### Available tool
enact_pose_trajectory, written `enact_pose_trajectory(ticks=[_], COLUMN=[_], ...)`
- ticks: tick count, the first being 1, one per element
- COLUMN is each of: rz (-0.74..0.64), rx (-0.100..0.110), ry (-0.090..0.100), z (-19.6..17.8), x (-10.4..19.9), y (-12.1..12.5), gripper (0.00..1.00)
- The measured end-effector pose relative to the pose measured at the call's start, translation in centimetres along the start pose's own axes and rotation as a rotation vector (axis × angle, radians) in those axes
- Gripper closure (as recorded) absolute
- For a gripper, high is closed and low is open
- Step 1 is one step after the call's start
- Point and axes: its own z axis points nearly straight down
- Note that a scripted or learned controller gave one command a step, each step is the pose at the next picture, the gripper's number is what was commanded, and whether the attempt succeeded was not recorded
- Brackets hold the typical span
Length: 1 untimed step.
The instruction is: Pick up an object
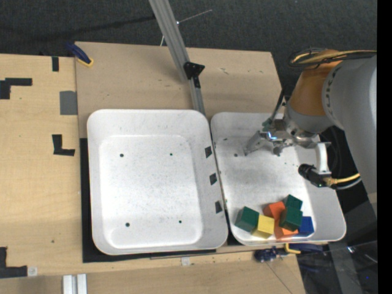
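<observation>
Bins: two, white, side by side on bench (pixel 153 72). Left bin (pixel 147 176): four small dark dots on floor. Right bin (pixel 263 176): six blocks clustered at near edge, counted as two green (pixel 247 218) (pixel 293 211), two orange (pixel 274 209) (pixel 285 231), one yellow (pixel 265 225), one blue (pixel 305 225); several touching, second orange partly hidden. Gripper (pixel 262 142) over far part of right bin, well apart from blocks, fingers spread apart, nothing between them. Arm (pixel 340 97) entering from right.
</observation>
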Motion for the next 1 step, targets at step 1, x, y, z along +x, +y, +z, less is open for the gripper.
enact_pose_trajectory(ticks=[1], rz=[-0.001], rx=[-0.005], ry=[0.000], z=[-1.32], x=[0.04], y=[0.18], gripper=[1.00])
